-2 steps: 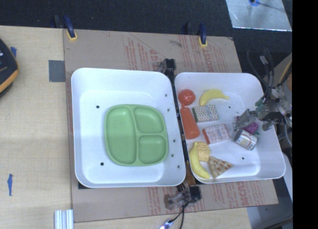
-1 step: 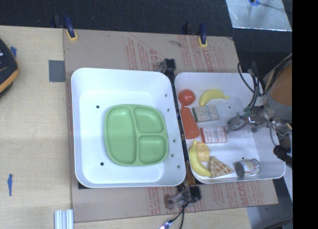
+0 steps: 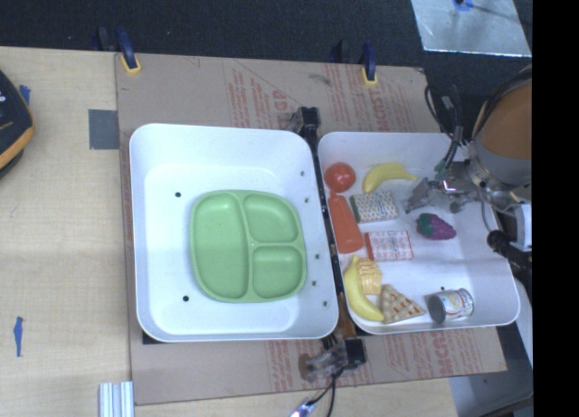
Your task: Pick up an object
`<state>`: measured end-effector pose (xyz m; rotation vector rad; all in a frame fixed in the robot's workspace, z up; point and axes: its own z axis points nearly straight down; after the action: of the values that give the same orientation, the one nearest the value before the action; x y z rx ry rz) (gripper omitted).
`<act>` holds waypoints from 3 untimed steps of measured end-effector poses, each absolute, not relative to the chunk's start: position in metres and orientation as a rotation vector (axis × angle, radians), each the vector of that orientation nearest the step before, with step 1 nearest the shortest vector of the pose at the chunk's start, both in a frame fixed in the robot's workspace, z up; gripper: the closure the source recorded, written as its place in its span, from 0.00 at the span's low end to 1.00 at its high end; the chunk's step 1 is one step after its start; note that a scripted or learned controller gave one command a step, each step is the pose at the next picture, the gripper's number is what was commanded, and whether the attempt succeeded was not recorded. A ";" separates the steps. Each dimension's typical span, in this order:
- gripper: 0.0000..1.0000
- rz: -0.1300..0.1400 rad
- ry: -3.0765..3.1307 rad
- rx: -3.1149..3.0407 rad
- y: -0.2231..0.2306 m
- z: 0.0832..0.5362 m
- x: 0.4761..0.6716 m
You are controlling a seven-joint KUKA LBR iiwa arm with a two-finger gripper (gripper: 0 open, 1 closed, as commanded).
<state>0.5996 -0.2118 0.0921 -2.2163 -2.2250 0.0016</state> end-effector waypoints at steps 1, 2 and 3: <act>0.00 0.006 -2.224 -2.211 -0.165 0.092 0.656; 0.00 0.001 -2.226 -2.219 -0.212 0.242 0.657; 0.00 0.005 -2.225 -2.213 -0.137 0.091 0.656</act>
<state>0.6559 -0.1369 0.0912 -2.2128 -2.2252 0.0047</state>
